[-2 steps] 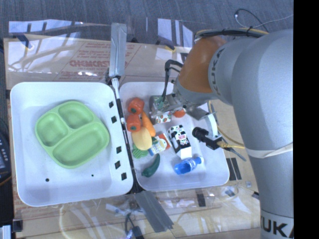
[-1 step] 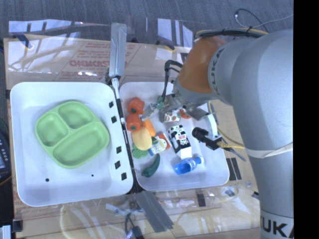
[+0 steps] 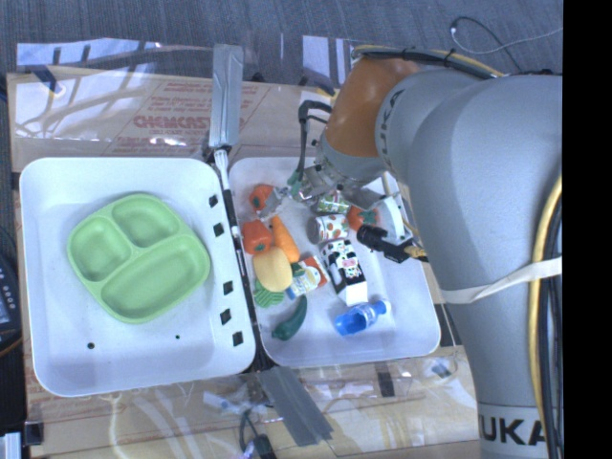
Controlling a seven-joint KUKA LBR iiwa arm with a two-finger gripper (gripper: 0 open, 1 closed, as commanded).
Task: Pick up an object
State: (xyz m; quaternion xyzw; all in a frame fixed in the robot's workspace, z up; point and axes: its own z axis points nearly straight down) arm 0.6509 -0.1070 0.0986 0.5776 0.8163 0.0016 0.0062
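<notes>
You had two shallow white bins side by side. The left bin (image 3: 57, 352) held a pale green three-compartment plastic plate (image 3: 139, 256). The right bin (image 3: 411, 328) held the clutter: an orange toy carrot (image 3: 284, 242), a yellow lemon-shaped toy (image 3: 273, 271), a dark green pepper-shaped piece (image 3: 291, 319), a black-and-white cow-patterned carton (image 3: 343, 263) and a blue-capped clear bottle (image 3: 360, 317). Your gripper (image 3: 308, 185) sat low over that bin's far end; how wide it stood I cannot tell.

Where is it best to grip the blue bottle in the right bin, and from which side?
Probably across the middle of the bottle, coming from above. It lies flat on the bin floor, nearer the front wall, with bare floor on both long sides for the fingers.
</notes>
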